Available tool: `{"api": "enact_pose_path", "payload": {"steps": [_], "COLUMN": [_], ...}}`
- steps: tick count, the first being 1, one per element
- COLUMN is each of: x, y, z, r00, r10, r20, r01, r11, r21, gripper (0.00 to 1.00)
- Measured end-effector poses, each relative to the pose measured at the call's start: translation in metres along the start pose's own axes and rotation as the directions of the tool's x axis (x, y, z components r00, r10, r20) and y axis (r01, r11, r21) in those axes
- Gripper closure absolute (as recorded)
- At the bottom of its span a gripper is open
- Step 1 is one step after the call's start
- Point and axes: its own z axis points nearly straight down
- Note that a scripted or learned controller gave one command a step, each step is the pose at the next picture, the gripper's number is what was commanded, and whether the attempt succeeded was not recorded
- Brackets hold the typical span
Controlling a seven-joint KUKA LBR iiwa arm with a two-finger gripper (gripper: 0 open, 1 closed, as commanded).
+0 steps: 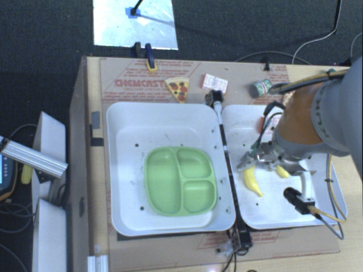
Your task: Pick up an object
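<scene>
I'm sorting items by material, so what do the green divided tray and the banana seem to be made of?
Green tray: probably moulded plastic, going by its uniform colour, soft sheen and rounded compartments. Banana: likely a plastic toy, evenly bright yellow and smooth, though real fruit can't be excluded.

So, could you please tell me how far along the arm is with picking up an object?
Done: the arm has reached into the right bin, and the gripper sits low beside the yellow banana. In hand: nothing visibly; the banana lies on the bin floor, and I cannot tell whether the gripper has closed on anything. Left: grasping and lifting. The green divided plate lies in the left bin.
</scene>
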Motion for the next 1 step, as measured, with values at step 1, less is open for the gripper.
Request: {"api": "enact_pose_path", "payload": {"steps": [1], "x": [0.0000], "y": [0.0008], "z": [-0.0106], "r00": [1.000], "r10": [-0.001], "r20": [0.000], "r01": [0.001], "r11": [1.000], "r21": [-0.002], "gripper": [1.00]}}
